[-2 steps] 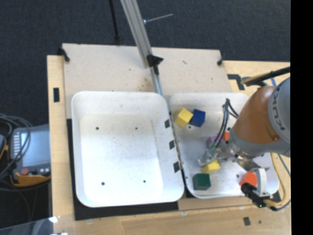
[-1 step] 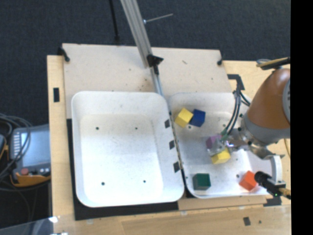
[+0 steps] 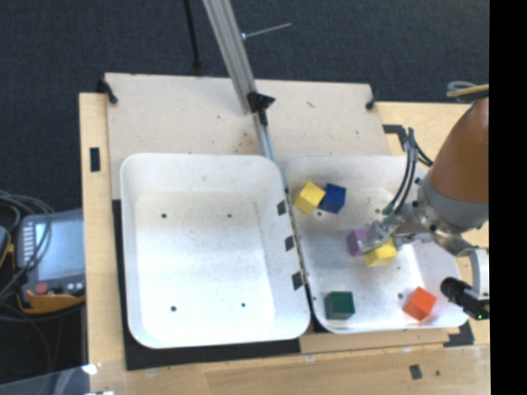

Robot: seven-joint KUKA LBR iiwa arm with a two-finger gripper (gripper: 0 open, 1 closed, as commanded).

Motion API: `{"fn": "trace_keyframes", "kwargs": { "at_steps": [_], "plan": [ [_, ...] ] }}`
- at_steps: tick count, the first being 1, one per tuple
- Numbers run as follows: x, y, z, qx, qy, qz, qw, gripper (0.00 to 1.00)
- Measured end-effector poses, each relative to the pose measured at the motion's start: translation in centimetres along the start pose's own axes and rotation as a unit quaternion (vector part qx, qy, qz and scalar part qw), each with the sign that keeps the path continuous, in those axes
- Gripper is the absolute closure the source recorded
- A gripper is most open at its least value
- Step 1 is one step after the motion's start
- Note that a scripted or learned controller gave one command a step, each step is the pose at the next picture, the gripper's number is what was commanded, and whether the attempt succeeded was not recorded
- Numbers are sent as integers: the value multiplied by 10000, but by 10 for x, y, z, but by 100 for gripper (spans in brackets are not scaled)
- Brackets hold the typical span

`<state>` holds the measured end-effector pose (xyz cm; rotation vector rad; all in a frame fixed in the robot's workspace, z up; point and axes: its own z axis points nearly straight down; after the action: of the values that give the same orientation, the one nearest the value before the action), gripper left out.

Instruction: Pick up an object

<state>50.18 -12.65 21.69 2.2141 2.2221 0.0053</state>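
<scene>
The right bin (image 3: 362,319) holds several small blocks. A yellow cube (image 3: 310,197) and a blue cube (image 3: 333,197) touch each other near its far left. A green cube (image 3: 338,304) lies at the near left and an orange cube (image 3: 420,303) at the near right. In the middle, a purple block (image 3: 356,241) and a yellow block (image 3: 380,255) sit side by side. My gripper (image 3: 377,239) is down over these two, right between them, and its body hides how it meets them.
The left bin (image 3: 132,220) sits beside the right one, with a divider edge (image 3: 292,237) between them. A slanted metal rail (image 3: 235,48) rises behind the bins. A black cable (image 3: 403,179) hangs by the arm's wrist.
</scene>
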Motion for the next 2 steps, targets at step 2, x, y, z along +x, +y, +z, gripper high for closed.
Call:
{"fn": "trace_keyframes", "kwargs": {
  "at_steps": [2],
  "plan": [
    [104, 26, 9, 29, 15, -25, 10000, 100]
  ]
}}
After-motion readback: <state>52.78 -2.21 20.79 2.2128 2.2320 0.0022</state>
